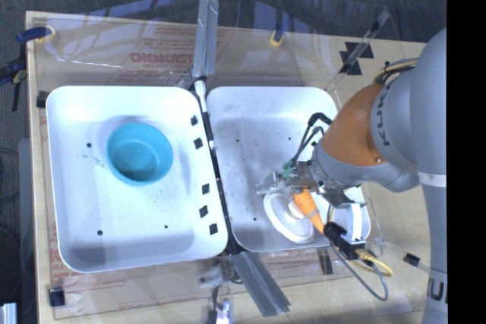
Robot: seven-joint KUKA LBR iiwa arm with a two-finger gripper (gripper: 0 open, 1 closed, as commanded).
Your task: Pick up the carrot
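- Two shallow white plastic bins sit side by side on a pale wooden surface (114,26).
- The left bin (76,239) holds a round blue bowl (140,153), upright, near its middle.
- The right bin (243,110) holds a small orange carrot (305,204), lying across a round white dish (287,221) near the bin's front right corner.
- The grey arm with an orange band (361,136) reaches in from the right; its jaws (298,180) hang just above the carrot. Whether they are released or clenched cannot be told.
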